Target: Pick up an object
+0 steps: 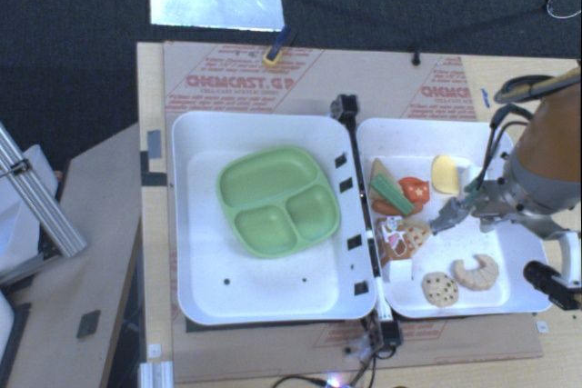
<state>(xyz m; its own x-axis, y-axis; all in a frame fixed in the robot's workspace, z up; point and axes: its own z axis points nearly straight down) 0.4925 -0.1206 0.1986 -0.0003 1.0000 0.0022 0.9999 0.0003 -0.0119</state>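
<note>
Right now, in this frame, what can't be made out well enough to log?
- Hand: blurred and small in the camera view; open or shut cannot be told, nor whether it touches any item.
- Arm: cut off by the right edge.
- Right bin: its right side is hidden under the arm.
- Food pile: the pieces overlap, so their boundaries are unclear.
- Patterned item: too small to identify.

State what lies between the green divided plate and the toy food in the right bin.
In the camera view, the bins' adjoining white walls with their black clips separate the green divided plate from the toy food.
</note>
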